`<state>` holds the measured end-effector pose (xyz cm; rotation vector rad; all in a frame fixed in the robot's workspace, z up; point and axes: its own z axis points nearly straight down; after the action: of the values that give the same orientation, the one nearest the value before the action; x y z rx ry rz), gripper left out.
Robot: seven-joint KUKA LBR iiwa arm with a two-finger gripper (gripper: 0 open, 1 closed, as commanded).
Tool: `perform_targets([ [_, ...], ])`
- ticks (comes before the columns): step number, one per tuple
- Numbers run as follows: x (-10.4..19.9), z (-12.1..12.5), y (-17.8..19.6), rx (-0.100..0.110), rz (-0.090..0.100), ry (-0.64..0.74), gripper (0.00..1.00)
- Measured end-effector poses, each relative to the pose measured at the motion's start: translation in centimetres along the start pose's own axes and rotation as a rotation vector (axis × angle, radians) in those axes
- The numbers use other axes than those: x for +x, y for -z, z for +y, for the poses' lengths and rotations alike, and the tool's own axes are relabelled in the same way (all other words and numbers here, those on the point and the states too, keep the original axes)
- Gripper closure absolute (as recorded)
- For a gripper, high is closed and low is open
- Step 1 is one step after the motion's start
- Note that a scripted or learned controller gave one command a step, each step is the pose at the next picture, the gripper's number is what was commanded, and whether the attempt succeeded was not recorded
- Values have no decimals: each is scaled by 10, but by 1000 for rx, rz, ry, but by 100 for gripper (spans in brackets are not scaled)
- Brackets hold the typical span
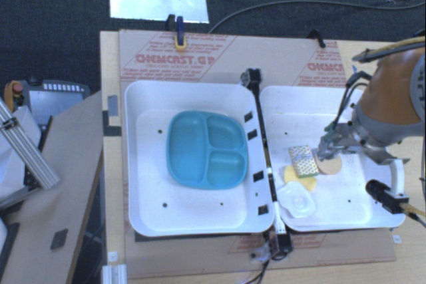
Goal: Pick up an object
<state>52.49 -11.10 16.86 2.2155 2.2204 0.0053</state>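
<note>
Over the right bin (346, 206), tool (327, 151) hung by a patterned square sponge (303, 160) at its 9 o'clock; finger state indiscernible. Left bin (143, 143) held a glossy blue compartment plate (205, 148).

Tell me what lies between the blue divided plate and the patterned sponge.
In the camera view, between the blue divided plate and the patterned sponge runs the bins' shared divider rim with black clips, then bare white floor.

**Grey arm, orange band**

The arm (393, 100) is a thick, rounded body in pale grey, with a broad orange band across its upper part. Thin dark cables loop down its left side toward the wrist. The gripper (328, 149) is a small cluster of grey metal parts, blurred and too small to make out in detail.
</note>
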Motion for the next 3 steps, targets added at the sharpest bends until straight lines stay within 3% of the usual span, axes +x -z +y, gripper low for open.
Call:
perform_targets([
  [1, 0, 2, 52, -2, 0, 2, 100],
  [3, 104, 41, 65, 2, 3, 8, 100],
])
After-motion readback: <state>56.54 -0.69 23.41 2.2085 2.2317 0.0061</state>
